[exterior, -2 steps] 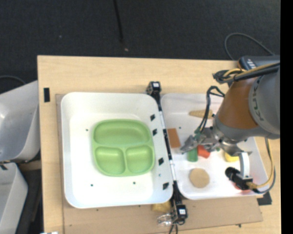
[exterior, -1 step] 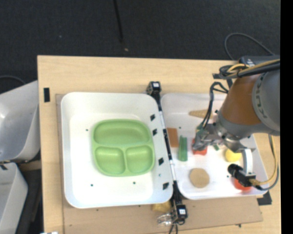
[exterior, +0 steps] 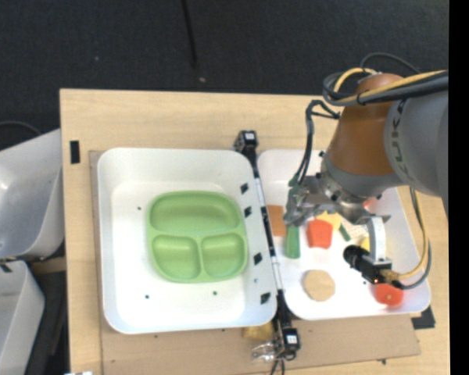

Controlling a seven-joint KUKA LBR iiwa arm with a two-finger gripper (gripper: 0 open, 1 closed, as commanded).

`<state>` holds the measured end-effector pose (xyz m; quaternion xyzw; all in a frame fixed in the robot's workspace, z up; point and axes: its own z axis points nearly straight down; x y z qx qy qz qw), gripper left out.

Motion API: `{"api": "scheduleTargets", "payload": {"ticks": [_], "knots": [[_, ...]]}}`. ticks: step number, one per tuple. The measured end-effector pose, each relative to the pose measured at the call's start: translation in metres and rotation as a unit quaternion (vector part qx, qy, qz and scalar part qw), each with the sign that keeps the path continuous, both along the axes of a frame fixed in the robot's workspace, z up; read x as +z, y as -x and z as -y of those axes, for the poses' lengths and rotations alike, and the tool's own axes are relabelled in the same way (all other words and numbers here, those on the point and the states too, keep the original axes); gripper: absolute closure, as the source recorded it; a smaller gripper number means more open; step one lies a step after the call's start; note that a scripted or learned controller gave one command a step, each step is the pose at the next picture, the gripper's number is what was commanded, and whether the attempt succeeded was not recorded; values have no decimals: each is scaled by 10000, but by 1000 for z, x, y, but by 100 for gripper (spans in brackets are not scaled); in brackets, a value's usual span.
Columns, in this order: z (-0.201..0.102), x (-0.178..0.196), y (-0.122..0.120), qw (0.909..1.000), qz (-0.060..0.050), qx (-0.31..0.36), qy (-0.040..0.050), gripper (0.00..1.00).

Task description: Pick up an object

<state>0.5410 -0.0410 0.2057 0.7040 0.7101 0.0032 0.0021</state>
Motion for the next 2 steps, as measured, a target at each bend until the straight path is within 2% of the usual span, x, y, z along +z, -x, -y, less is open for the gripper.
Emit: {"api": "scheduleTargets", "payload": {"ticks": [1,2], "knots": [[-85,-5,53,10000,-44,6,-9,100],[-135,82,50,10000,10,0,-13,100]]}}
